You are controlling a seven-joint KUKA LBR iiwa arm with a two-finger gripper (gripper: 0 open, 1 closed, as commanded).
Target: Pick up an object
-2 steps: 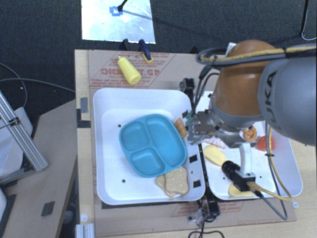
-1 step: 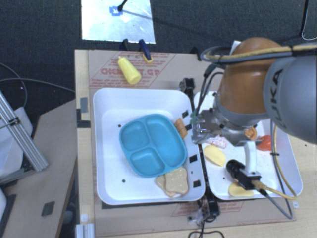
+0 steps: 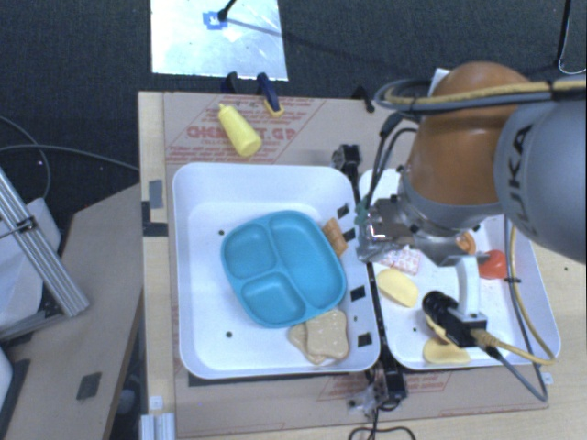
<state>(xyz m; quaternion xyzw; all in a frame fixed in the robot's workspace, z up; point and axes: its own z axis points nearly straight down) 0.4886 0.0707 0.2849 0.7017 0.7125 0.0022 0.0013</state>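
My arm's orange band and grey wrist (image 3: 459, 154) hang over the right bin (image 3: 541, 324). The gripper (image 3: 378, 232) points down at that bin's left side, close to the divider between the bins. Just below it lie a pink-and-white packet (image 3: 402, 262) and a pale yellow rounded piece (image 3: 397, 288). Another yellow piece (image 3: 445, 352) lies at the bin's front. A red-orange item (image 3: 493, 264) rests at the right, partly behind the arm. Nothing visible sits in the gripper.
The left bin (image 3: 197, 246) holds a blue divided plate (image 3: 284, 269), tan bread slices (image 3: 321, 337) at its front and a brown snack (image 3: 335, 236) by the divider. A yellow bottle (image 3: 238, 129) lies on the cardboard behind the bins. A black part with a cable (image 3: 451, 317) crosses the right bin.
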